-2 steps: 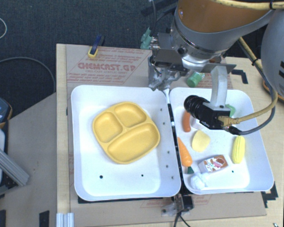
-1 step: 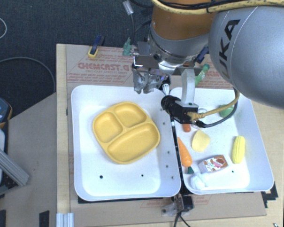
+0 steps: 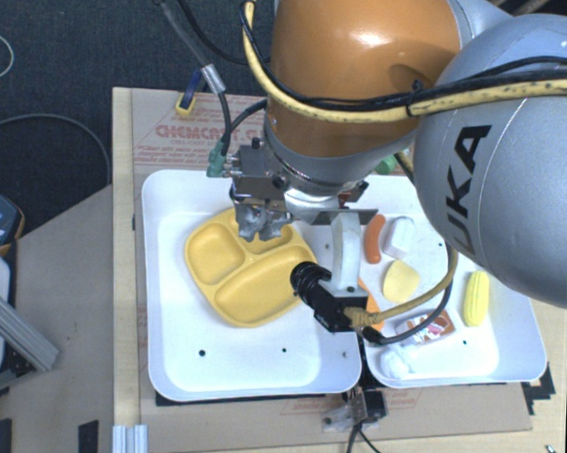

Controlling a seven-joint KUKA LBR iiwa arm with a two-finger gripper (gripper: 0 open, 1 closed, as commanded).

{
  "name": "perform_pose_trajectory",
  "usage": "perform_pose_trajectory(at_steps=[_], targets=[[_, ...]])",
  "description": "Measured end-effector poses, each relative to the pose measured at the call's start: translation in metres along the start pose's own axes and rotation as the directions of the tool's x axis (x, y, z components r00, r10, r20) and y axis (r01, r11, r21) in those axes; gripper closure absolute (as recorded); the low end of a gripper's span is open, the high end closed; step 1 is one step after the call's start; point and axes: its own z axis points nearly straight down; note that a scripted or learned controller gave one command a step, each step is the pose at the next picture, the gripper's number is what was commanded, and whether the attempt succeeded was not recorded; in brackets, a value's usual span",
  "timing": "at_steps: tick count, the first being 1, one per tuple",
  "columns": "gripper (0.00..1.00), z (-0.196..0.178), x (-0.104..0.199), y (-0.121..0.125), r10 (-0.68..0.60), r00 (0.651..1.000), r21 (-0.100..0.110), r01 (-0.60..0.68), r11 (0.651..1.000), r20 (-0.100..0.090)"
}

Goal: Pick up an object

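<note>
- Arm (image 3: 438,115) enters from the right; its orange band and grey housing cover the upper middle of the view.
- Gripper (image 3: 261,225) is low over the left bin (image 3: 168,291), at the upper rim of the yellow divided tray (image 3: 248,280).
- Finger state: cannot tell. The tips are a dark grey cluster against the tray edge, and it cannot be seen whether they have hold of anything.
- Yellow divided tray lies flat in the left bin, turned at a slant to the bin walls, compartments facing up. It sits toward the bin's upper right, near the wall shared with the right bin.
- Right bin (image 3: 512,358) holds small items: an orange sausage-shaped piece (image 3: 374,237), a white block (image 3: 396,237) just beside it, a pale yellow rounded piece (image 3: 400,279) and a yellow corn cob (image 3: 475,300) near the right wall.
- A black cable fitting (image 3: 320,298) hangs from the wrist, overlapping the tray's right end in this view.
- Both bins rest on a brown cardboard sheet (image 3: 125,214).
</note>
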Motion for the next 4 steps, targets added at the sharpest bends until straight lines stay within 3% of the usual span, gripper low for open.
perform_pose_trajectory(at_steps=[1,2,3,4], targets=[[1.0,0.167,-0.005,0.045,0.01,1.0,0.009,-0.01,1.0,0.008],[1.0,0.174,-0.004,0.115,0.009,1.0,-0.01,-0.009,1.0,0.0],[1.0,0.193,-0.003,0.054,0.007,1.0,0.003,-0.007,1.0,0.001],[1.0,0.223,-0.005,0.15,0.008,1.0,-0.01,-0.008,1.0,0.001]])
